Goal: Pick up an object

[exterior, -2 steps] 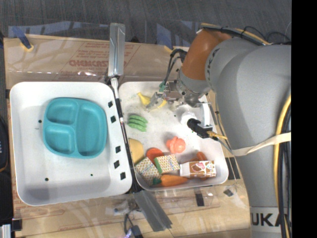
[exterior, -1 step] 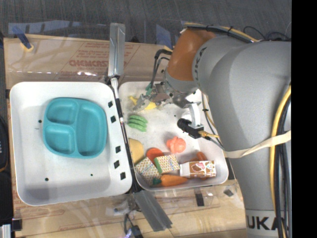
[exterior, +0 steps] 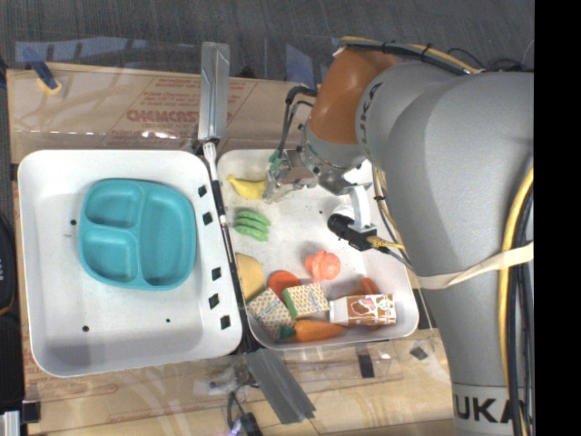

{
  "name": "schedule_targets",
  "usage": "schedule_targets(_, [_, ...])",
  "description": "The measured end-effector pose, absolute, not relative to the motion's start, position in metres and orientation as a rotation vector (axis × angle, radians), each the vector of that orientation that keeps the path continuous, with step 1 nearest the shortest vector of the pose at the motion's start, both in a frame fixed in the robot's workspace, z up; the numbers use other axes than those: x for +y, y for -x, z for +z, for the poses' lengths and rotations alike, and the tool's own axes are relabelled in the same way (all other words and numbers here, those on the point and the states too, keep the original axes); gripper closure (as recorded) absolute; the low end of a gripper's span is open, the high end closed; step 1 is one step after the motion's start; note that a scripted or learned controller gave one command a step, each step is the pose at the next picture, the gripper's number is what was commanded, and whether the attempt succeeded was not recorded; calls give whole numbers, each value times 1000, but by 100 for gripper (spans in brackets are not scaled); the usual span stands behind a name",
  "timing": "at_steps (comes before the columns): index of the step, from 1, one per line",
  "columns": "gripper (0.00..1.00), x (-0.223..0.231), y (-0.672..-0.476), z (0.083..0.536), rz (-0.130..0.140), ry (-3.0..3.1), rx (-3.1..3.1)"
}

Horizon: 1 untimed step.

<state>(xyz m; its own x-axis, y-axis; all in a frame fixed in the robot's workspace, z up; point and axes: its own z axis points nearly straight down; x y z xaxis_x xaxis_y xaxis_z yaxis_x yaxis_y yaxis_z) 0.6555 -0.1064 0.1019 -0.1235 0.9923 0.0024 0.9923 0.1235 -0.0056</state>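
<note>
While the gripper (exterior: 283, 178) is hanging low in the right bin (exterior: 407, 321), just beside the banana (exterior: 245, 187), the approach is seemingly under way; its grip cannot be told. Next, closing squarely on the banana.

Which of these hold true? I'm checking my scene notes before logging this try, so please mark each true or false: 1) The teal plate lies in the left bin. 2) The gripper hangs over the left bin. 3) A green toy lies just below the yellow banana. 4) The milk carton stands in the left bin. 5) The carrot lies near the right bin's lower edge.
1) True: the teal plate lies in the left bin.
2) False: the gripper is over the right bin, beside the yellow banana.
3) True: the green toy.
4) False: the milk carton lies in the right bin.
5) True: the carrot.
</note>
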Motion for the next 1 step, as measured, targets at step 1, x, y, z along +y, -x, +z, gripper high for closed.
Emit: schedule_targets(1, [0,-107,-655,102,5,2076,-2350])
